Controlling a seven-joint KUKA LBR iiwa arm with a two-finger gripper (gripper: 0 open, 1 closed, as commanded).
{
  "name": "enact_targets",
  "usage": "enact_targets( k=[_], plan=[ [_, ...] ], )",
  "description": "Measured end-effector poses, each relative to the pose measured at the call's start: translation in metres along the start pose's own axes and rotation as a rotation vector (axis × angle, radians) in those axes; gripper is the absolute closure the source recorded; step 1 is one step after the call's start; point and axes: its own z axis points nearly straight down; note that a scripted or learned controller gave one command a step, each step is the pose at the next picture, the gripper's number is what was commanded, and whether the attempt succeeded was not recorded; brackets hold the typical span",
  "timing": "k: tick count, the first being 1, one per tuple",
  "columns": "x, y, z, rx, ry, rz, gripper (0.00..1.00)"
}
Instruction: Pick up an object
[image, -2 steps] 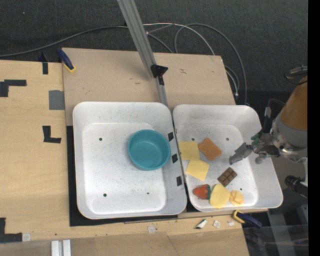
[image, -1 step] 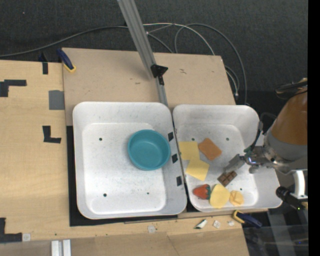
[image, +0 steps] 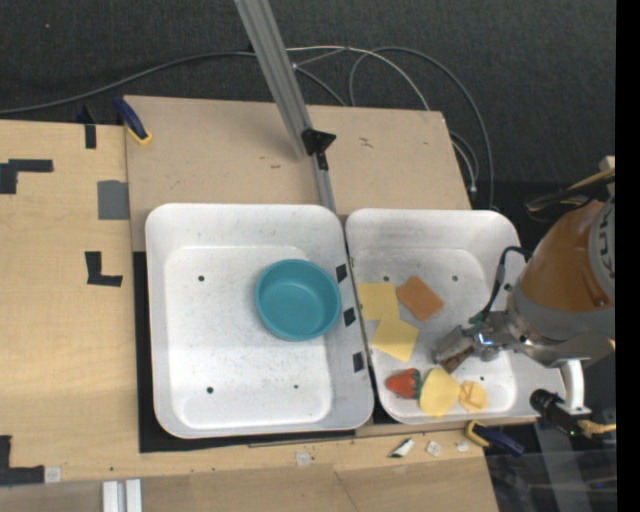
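Observation:
The right bin (image: 440, 235) holds several small items: an orange-brown block (image: 419, 297), two pale yellow flat pieces (image: 378, 300) (image: 396, 339), a red piece with a green tip (image: 404, 382), a yellow round piece (image: 438, 392) and a small yellow bit (image: 472, 396). My gripper (image: 455, 350) reaches in from the right and hovers low over the bin floor, just right of the lower yellow flat piece and above the yellow round piece. Nothing shows between its fingers. A teal bowl (image: 297, 299) sits in the left bin (image: 200, 310).
The orange-banded arm (image: 570, 280) covers the right bin's right edge. A grey metal pole (image: 290, 95) slants across the board behind the bins. Cables (image: 400, 70) loop at the back. Small scraps (image: 420, 447) lie on the bench in front of the right bin.

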Motion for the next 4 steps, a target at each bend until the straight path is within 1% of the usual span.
enact_targets(
  k=[1, 2, 3, 4],
  plan=[
    [0.000, 0.002, -0.013, -0.005, 0.000, -0.001, 1.00],
    [-0.009, 0.003, -0.062, -0.011, -0.003, 0.000, 1.00],
    [-0.015, -0.003, -0.108, -0.011, -0.004, 0.000, 1.00],
    [-0.015, -0.002, -0.161, -0.013, -0.004, -0.001, 1.00]
  ],
)
